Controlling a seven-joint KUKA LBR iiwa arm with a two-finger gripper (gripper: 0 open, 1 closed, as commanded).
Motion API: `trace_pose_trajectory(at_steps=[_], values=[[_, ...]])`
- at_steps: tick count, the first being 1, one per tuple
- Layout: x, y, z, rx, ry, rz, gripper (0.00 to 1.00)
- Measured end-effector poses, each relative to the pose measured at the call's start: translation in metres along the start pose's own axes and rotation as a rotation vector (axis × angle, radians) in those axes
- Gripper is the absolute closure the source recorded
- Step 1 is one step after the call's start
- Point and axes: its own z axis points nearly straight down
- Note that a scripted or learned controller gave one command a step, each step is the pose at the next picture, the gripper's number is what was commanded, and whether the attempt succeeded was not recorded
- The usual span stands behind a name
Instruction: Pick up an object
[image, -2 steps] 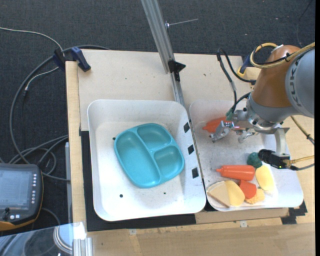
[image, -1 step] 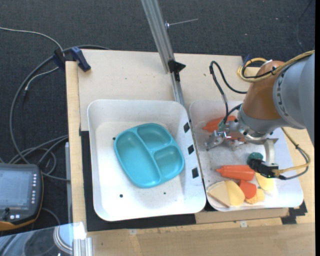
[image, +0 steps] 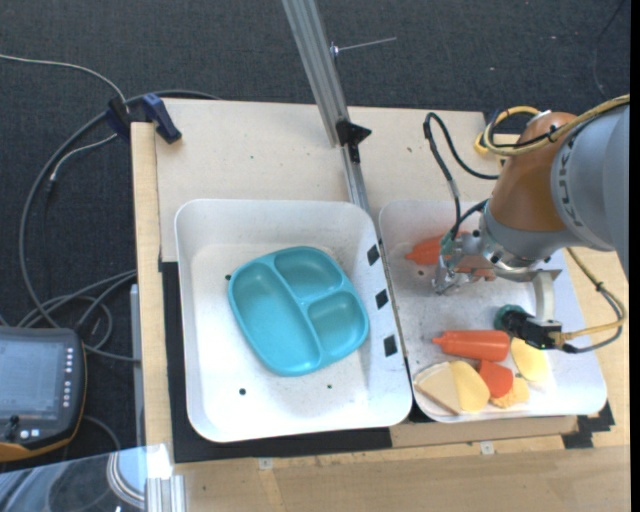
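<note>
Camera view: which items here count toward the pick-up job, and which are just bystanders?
Job:
gripper
orange item at gripper
orange bottle
yellow pieces
right bin

Lying about:
blue divided plate
left bin
blue clamp
handheld screen

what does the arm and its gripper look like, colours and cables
The arm is bulky, rounded and grey, with an orange band above the wrist. Black and yellow cables loop beside the band. The gripper is small, metallic grey, with two slim fingers.

Two white bins, side by side.
Left bin (image: 200, 300): one blue divided plate (image: 296, 308). Right bin (image: 590, 390): roughly six toy foods (image: 480, 375).
</note>
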Motion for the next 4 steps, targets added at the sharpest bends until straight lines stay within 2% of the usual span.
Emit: trace_pose_trajectory(at_steps=[2, 4], values=[[-0.009, -0.003, -0.099, -0.005, -0.003, -0.001, 1.0], [0.106, 0.017, -0.122, -0.003, 0.0, -0.008, 1.0]])
